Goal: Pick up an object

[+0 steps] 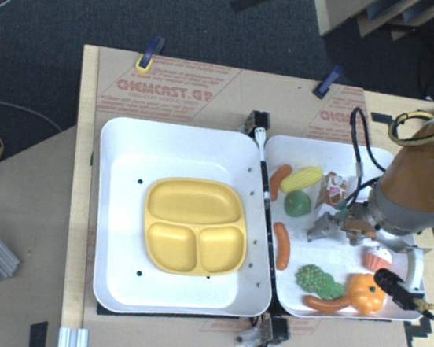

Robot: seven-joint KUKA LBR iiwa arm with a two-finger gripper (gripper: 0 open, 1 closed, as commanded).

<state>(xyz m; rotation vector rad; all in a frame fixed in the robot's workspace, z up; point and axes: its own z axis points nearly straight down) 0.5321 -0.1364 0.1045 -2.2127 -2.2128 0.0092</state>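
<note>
The right bin (315, 154) holds several toy foods. A yellow corn cob (301, 177) and an orange-red sausage (279, 181) lie at its back left, with a green ball (298, 204) just in front of them. A brown and white piece (332, 189) stands beside the corn. A second sausage (280, 245) lies along the left wall. At the front sit a green broccoli (318, 280), a third sausage (326, 305), an orange pepper (366, 294) and a pink cupcake (378, 259). My gripper (327, 225) hangs low over the bin's middle, right of the green ball, with nothing seen in it.
The left bin (119, 195) holds a yellow divided plate (194, 225). The arm (418, 183) with its orange band covers the right bin's far right side, and black cables (356, 139) loop above it. Clamps (148, 55) grip the board's back edge.
</note>
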